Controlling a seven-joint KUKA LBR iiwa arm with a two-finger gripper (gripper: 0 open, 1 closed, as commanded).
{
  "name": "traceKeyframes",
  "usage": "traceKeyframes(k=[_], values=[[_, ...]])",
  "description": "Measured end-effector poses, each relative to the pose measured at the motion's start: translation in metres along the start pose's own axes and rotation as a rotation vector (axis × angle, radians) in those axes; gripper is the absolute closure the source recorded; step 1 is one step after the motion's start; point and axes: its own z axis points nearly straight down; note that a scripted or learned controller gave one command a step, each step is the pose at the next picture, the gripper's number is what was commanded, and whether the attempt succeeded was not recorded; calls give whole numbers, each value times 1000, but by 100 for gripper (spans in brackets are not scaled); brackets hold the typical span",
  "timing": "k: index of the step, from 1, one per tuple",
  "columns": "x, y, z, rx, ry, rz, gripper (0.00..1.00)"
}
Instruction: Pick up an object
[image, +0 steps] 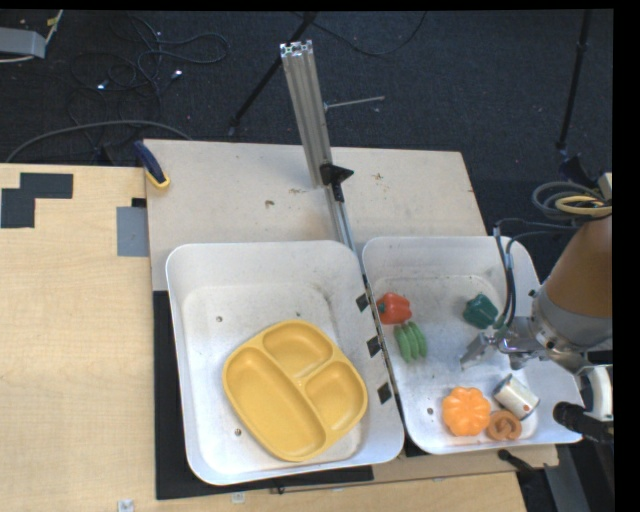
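Lower right of frame — the arm's gripper (478, 350) hovers, fingers spread and bare; descending there risks missing the small teal plastic block (481, 310).

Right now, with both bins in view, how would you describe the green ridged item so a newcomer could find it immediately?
Start at the right-hand white bin, the one the arm reaches into. Look along its left wall, near the divider between the bins: the green ridged toy vegetable lies there, just below a small red toy. It is lighter green than the dark teal piece further right, and elongated with ribs, unlike the round orange pumpkin toy.
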Motion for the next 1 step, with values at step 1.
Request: traceKeyframes(k=[1], values=[[0,2,27,-7,0,0,0]])
